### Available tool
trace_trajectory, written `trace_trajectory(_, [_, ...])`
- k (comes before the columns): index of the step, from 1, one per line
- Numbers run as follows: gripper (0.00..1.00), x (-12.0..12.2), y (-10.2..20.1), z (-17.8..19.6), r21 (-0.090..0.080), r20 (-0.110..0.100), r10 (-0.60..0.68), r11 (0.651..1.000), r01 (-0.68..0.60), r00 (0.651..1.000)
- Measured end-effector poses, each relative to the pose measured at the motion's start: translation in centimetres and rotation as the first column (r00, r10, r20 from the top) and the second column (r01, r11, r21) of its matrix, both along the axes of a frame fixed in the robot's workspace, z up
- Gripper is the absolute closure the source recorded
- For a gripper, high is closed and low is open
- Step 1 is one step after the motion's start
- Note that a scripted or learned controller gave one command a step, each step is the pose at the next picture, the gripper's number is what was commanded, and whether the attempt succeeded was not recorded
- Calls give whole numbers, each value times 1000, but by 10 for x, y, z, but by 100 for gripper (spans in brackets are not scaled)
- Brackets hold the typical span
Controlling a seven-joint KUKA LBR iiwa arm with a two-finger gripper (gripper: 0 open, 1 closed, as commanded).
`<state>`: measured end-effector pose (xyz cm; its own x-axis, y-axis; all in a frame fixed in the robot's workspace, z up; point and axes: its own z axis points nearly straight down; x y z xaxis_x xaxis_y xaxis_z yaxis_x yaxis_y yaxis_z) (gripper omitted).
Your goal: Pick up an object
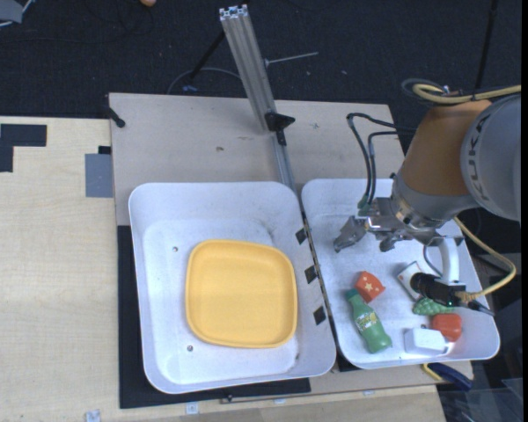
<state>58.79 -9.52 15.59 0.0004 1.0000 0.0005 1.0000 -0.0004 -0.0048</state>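
- Gripper (368,239): hangs over the far half of the right bin (330,202), on the arm that reaches in from the view's right. Its two fingers (347,236) stand apart with nothing between them. The slant makes its height above the bin floor hard to judge.
- Nearest item: a small red piece (370,286) with a pale mark on top lies on the bin floor just toward the viewer from the gripper, almost directly in line with the gap between the fingers. In my judgement it is the likeliest target, calling for a short shift toward the near rim and then a descent.
- Next item: a green bottle (370,322) lies flat just beyond the red piece, close to it or touching. Its long axis runs from the cap end, nearest the gripper, slantwise toward the near right corner. A grasp would need the fingers set across that axis.
- Right-hand cluster: a green leafy item (429,306), an orange-red item (448,325) and a white block (424,340) sit close together near the bin's near right corner, well off to the gripper's side.
- Left bin (158,218): holds a yellow plate (242,293), lying flat, well apart from the gripper.
- Status: no object lifted; pick not yet made.
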Motion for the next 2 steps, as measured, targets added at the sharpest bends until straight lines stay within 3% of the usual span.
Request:
trace_trajectory(1, [0, -5, -1, -63, 0, -2, 1, 1000, -1, 1000])
trace_trajectory(2, [100, -3, -2, -50, 0, 4, -1, 1000, 1, 1000])
